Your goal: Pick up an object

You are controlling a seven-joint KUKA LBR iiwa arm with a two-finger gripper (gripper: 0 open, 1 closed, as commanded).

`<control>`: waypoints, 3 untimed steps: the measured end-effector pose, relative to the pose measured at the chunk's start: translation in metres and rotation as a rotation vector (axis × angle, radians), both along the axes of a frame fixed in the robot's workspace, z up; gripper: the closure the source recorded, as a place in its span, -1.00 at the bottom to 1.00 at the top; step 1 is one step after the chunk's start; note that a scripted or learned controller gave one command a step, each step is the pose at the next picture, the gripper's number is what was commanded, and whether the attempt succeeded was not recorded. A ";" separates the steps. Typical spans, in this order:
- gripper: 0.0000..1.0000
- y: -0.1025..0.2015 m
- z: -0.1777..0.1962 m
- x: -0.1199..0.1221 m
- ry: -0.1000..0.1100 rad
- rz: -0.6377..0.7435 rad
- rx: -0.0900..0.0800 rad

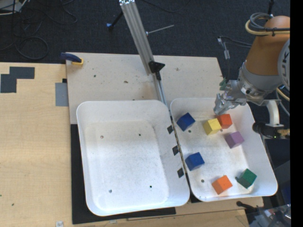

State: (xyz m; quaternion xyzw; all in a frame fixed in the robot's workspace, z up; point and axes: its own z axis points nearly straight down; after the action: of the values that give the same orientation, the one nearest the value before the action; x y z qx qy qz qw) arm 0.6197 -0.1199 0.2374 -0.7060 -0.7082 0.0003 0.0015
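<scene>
Chunky arm, orange and grey

Fat orange band sits above a grey wrist, grey cable loops on top, small metallic gripper at the tip.

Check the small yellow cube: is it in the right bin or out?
In. The small yellow cube sits on the shallow white right bin floor, beside a small orange-red cube.

Dark carpet floor with cables, pale wooden bench.
</scene>
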 end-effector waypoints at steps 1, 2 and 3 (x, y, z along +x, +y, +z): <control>1.00 0.052 0.008 0.004 -0.001 0.001 0.000; 1.00 0.105 -0.007 0.010 0.002 0.000 0.000; 1.00 0.162 -0.017 0.019 0.000 0.001 0.000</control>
State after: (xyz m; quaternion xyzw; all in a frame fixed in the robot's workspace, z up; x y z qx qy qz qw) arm 0.6386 0.0420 0.2206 -0.7056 -0.7086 0.0004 0.0017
